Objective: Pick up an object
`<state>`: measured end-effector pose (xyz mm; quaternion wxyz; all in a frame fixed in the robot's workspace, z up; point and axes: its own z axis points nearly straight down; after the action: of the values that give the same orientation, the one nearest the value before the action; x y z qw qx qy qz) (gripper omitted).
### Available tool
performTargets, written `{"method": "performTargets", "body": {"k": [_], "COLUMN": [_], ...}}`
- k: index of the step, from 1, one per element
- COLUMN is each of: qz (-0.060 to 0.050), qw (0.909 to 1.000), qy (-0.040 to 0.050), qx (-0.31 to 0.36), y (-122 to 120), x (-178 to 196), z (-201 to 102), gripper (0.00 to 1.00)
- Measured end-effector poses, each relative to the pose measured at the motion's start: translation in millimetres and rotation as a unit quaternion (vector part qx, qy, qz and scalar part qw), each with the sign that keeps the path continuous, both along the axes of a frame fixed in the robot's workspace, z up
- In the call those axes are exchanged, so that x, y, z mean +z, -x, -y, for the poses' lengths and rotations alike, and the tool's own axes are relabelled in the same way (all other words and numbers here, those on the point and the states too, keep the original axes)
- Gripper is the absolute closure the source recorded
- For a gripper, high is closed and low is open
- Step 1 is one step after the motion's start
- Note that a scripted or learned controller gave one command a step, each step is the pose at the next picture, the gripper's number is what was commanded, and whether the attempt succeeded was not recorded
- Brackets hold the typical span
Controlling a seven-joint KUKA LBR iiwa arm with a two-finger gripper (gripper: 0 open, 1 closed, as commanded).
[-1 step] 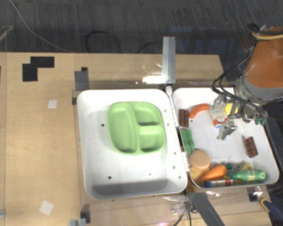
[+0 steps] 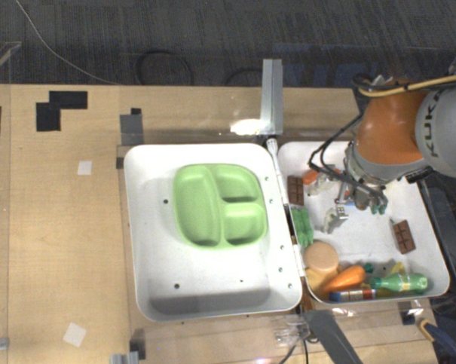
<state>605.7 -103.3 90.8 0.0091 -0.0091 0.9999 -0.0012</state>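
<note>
Objects crowd the right bin's (image 2: 434, 229) near edge as the claw (image 2: 342, 214) hovers above, state unclear, yet to descend.

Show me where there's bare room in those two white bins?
Left bin: a free strip all around the green tray, widest along the near edge. Right bin: bare middle between gripper and chocolate bar; crowded near carrot and bottle.

Grey arm with orange band (image 2: 395, 132) cut off by right edge, covers the right white bin's (image 2: 434, 240) upper right corner; small orange-red item (image 2: 310, 178) by the brown chocolate-like bar (image 2: 295, 189) too small to identify; clutter around the green plastic bottle (image 2: 398, 285) overlapping, colours blur together.
</note>
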Motion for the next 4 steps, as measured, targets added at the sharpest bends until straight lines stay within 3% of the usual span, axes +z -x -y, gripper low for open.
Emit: {"method": "performTargets", "body": {"k": [1,2,3,4], "qz": [-0.002,-0.002,-0.002,-0.002], "qw": [1.0,0.9977,0.9988,1.0], "qy": [-0.0004,0.0002,-0.0003,-0.0024], "qx": [0.002,-0.067,-0.049,-0.007], "y": [24,14,53,-21], "x": [-1,35,-2,-2], "z": [24,105,95,20], "gripper": [0.0,0.0,0.0,0.0]}}
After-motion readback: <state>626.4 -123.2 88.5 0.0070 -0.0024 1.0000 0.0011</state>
